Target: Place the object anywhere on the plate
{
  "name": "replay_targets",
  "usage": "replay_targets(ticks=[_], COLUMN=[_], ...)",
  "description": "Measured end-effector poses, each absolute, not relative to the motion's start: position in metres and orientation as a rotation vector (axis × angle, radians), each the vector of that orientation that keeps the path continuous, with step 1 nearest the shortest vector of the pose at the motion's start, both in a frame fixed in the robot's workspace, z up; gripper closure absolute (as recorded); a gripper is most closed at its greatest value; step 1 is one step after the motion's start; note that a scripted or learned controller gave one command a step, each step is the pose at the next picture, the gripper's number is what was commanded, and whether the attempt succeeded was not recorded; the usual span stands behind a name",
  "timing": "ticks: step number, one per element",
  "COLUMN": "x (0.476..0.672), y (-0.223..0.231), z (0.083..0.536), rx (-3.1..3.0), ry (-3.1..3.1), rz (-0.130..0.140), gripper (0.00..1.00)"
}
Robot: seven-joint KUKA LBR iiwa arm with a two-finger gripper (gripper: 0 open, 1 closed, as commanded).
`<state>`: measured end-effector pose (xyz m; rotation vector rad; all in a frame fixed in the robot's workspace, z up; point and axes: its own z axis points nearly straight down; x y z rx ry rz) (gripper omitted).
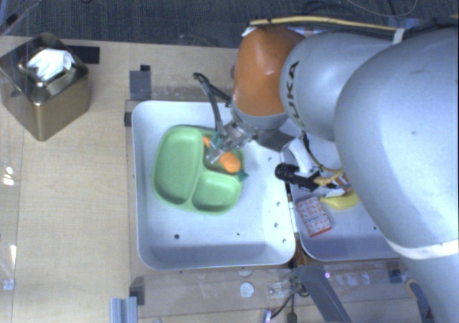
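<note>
Two white bins sit side by side on the tabletop (72, 192); the left bin (215, 242) holds a green divided plate (190, 167). An orange object (229, 162) sits at the plate's right edge, right at the gripper (221, 146), likely just being set down there. Cannot tell if the jaws are open or gripping it. Arm (344, 99) reaches in from the right, wrist angled down over the plate.

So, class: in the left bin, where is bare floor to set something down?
Bare floor runs along the left bin front wall, below the green plate, plus a strip on its left. The plate's right edge is crowded by the gripper and orange object.
</note>
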<state>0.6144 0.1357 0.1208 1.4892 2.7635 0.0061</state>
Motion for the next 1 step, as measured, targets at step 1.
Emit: replay_targets(ticks=[1], x=[0.6145], y=[0.135], z=[0.1215], rx=[1.491], ry=[2.764], rz=[0.005], gripper=[0.0])
